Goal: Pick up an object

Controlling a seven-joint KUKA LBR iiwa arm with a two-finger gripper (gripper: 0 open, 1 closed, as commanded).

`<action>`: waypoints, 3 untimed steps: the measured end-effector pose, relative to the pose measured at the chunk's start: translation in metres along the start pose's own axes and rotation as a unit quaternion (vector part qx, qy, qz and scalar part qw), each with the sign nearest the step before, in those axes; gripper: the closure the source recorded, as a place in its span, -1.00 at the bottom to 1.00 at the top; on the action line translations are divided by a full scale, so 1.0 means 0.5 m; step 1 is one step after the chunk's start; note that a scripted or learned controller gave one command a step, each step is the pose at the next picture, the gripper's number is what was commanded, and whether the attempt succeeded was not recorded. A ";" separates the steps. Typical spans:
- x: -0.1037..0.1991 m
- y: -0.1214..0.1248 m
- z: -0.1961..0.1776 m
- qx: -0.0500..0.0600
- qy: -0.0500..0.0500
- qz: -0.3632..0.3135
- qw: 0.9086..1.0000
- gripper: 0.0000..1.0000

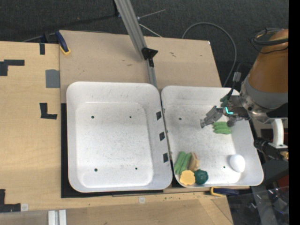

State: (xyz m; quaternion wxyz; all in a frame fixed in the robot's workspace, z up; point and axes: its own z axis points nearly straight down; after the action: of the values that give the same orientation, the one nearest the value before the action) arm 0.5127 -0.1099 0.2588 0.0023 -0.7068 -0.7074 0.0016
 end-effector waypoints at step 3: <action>-0.005 -0.020 0.209 0.002 0.000 0.000 1.000 -1.00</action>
State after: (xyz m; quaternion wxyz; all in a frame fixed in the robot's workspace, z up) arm 0.5022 -0.1125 0.1545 0.0036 -0.7069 -0.7073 0.0026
